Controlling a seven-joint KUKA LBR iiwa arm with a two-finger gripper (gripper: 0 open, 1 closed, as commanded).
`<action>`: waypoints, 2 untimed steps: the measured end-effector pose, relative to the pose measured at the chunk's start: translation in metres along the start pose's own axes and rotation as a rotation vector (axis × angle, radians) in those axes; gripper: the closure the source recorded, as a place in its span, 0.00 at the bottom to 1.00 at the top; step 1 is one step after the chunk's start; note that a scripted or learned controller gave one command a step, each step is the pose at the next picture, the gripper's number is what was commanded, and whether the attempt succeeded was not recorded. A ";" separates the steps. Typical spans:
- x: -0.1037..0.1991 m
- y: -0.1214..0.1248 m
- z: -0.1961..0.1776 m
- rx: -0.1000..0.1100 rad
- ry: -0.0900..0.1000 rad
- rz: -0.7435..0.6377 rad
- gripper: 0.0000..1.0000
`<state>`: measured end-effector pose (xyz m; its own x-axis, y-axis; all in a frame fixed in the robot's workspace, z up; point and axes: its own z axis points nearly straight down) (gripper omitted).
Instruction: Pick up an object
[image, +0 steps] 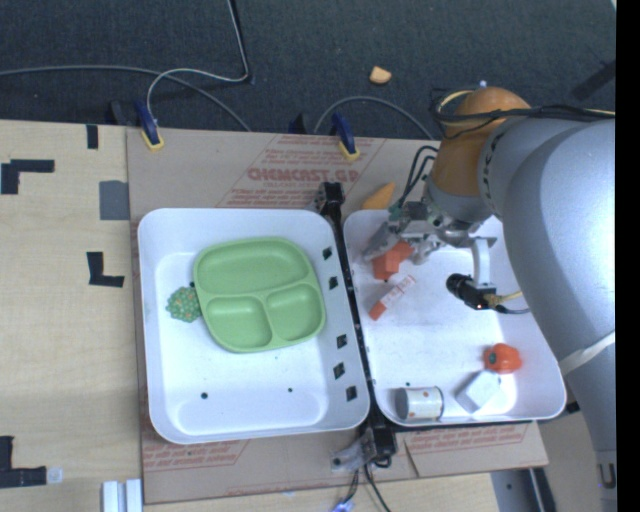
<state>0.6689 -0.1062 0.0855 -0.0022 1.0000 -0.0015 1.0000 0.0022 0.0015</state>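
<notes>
Camera view had gripper (398, 243) low over the orange block (390, 261); jaw state unclear; you needed fingers straddling it squarely.

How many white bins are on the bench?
2. The left bin holds a green plate. The right bin, beside it, holds small objects, and the arm reaches over it, so part of it is hidden.
</notes>
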 end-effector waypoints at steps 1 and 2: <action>0.011 0.000 0.000 0.000 -0.001 0.001 0.00; 0.007 -0.012 0.000 -0.001 -0.001 0.000 0.00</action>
<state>0.6572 -0.0989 0.0856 -0.0018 1.0000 -0.0021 1.0000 0.0018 0.0022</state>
